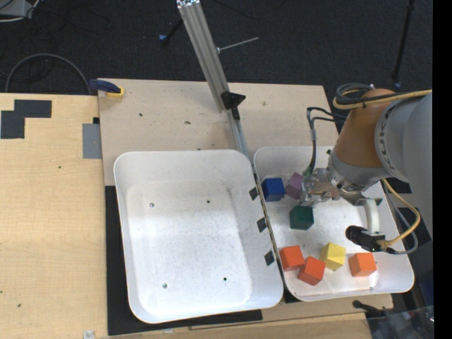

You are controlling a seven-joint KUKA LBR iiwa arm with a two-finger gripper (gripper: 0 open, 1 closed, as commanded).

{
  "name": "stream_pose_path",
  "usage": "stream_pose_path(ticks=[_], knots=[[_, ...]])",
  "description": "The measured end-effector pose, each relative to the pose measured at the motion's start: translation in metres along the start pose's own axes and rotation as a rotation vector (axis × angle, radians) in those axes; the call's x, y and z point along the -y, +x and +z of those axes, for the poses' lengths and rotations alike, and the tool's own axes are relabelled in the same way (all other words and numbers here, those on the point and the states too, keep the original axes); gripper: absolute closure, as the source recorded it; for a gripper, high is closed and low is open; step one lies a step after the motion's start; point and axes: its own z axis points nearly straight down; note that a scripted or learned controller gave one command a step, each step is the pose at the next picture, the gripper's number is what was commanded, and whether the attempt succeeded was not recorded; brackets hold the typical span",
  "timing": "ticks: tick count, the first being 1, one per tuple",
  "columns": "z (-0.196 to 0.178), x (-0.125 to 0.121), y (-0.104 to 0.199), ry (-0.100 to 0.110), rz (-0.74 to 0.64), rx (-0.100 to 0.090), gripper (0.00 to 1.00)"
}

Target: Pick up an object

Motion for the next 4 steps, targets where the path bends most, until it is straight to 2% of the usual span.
stream_pose_path(ticks=[1,2,3,4], knots=[[-0.003,-0.002,0.005,-0.005,-0.007,-0.003,0.0],[-0.003,-0.002,0.005,-0.005,-0.006,-0.003,0.0],[0.007,0.015,0.024,-0.011,-0.008,0.0,0.0],[-0.002,0.015,0.022,-0.008,-0.002,-0.002,1.0]])
